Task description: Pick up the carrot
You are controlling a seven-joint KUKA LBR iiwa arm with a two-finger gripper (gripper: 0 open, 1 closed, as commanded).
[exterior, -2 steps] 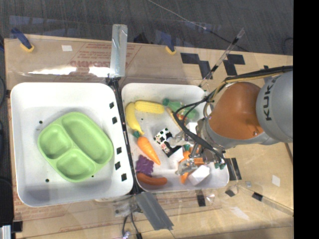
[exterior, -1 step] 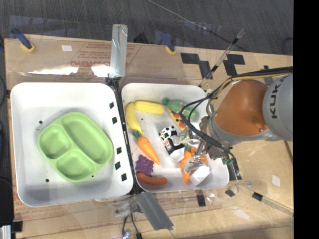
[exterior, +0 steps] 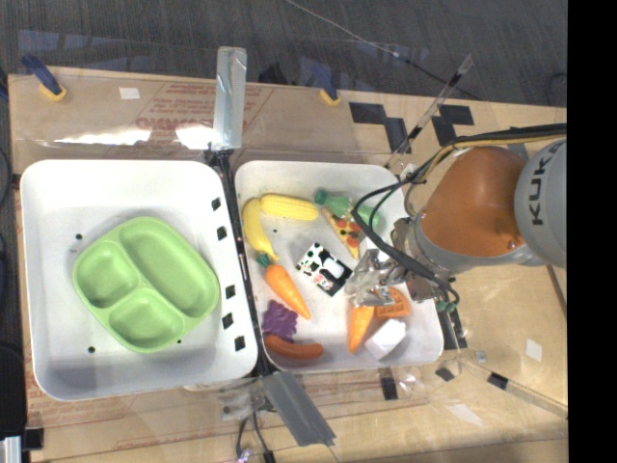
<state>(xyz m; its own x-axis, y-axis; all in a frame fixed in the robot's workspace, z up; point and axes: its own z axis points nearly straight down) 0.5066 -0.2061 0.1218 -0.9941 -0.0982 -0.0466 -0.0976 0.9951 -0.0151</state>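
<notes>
**Robot arm over a bin of toy food, carrot lying free**

A wooden bench (exterior: 116,104) sits on dark grey carpet (exterior: 289,13), seen from above at a slant. Two shallow white bins lie side by side on it. The left bin (exterior: 48,258) holds a light green plate (exterior: 145,283) with three compartments, smooth and rounded like moulded plastic. A strip of shiny clear sheeting (exterior: 231,95) stands upright at the far end of the wall between the bins.

The right bin (exterior: 289,177) holds glossy plastic toy food. The carrot (exterior: 287,290), a tapered orange cone with a small green top, lies near the bin's left wall, pointing toward the near edge and touching nothing that grips it. Beyond it are a curved yellow banana (exterior: 255,230) and a ridged yellow corn cob (exterior: 289,206). Just nearer are a purple bunch of grapes (exterior: 280,318) and a reddish-brown sausage (exterior: 294,351). A small black-and-white patterned block (exterior: 323,266) lies mid-bin.

The grey arm with its orange band (exterior: 472,210) reaches in from the right. Its gripper (exterior: 378,283) hangs low over the bin's right side, above an orange cone-shaped piece (exterior: 359,328) and a white block (exterior: 388,339). Cables and metal parts crowd the gripper, so I cannot tell how it is set. Green and orange pieces near the far wall are partly hidden and hard to name.
</notes>
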